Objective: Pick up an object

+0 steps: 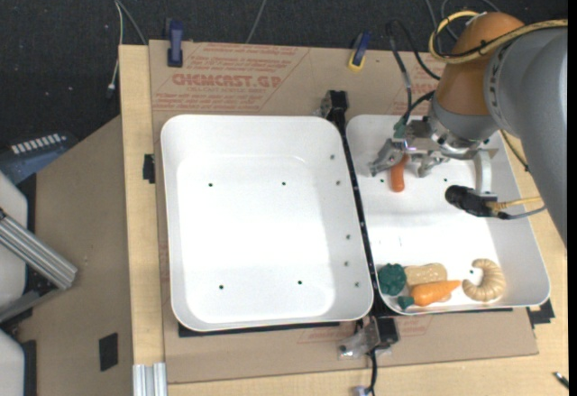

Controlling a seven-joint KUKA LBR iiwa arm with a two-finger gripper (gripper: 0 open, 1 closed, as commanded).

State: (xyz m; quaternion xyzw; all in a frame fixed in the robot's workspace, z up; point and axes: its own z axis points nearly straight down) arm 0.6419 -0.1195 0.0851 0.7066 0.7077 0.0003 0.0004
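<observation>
The shallow white plastic bin (505,232) under the claw (403,161) has slick walls, so a slip sends things sliding. The claw grips a small orange cylinder-shaped toy (397,179), pinched only at its top and hanging below; that shallow hold could let it twist free during lifting.

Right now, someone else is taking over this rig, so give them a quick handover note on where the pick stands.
Gripper: over the upper part of the right bin, with a small orange piece hanging upright between its fingers, so the grasp looks made.
Along that bin's near edge: a dark green toy, a tan piece, an orange carrot-like piece and a curled beige piece.
The left bin sits beside it.
Done: object gripped.
Left: confirm the grip holds through the lift.
</observation>
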